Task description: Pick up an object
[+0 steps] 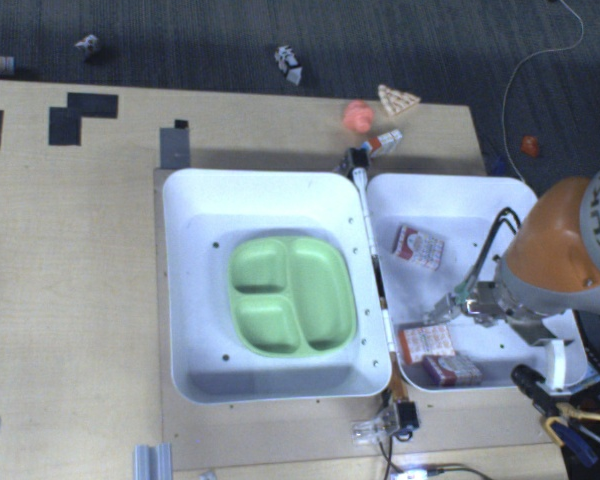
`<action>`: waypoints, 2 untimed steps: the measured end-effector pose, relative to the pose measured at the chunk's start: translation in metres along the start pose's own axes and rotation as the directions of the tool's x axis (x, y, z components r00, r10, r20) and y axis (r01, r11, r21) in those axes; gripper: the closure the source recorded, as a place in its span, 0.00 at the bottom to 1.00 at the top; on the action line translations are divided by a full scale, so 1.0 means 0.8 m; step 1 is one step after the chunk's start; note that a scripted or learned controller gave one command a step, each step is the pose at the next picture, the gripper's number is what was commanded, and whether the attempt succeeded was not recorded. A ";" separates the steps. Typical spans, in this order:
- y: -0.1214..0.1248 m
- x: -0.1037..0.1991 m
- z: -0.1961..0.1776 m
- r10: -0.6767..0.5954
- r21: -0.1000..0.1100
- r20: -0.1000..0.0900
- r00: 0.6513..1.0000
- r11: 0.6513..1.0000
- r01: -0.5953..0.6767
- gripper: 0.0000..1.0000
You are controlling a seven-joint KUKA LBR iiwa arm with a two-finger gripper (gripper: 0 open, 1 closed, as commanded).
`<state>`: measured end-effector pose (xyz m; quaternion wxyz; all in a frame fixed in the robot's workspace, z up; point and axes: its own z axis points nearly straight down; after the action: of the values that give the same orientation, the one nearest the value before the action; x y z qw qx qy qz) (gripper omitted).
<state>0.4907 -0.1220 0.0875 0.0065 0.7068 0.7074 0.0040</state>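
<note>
Red-and-white packet (419, 246) lies in the right bin (450, 193), with a similar packet (429, 342) and a dark box (451, 370) nearer that bin's front edge. Left of that bin, the other bin (185, 268) holds a green divided tray (290, 294). The arm (560, 248) leans over the right bin, gripper (450, 308) low above the front packet; whether it grasps anything, I cannot tell.

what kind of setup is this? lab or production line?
Most likely a robotics lab bench for grasping trials. Two shallow white bins sit side by side on a wooden bench, the arm reaches into the right one over small boxes, and stray toys lie on the carpet.
</note>
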 end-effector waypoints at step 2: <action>0.032 0.176 -0.143 -0.005 0.010 -0.007 1.000 1.000 0.005 1.00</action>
<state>0.5145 0.0192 0.2019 0.0005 0.7049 0.7093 0.0027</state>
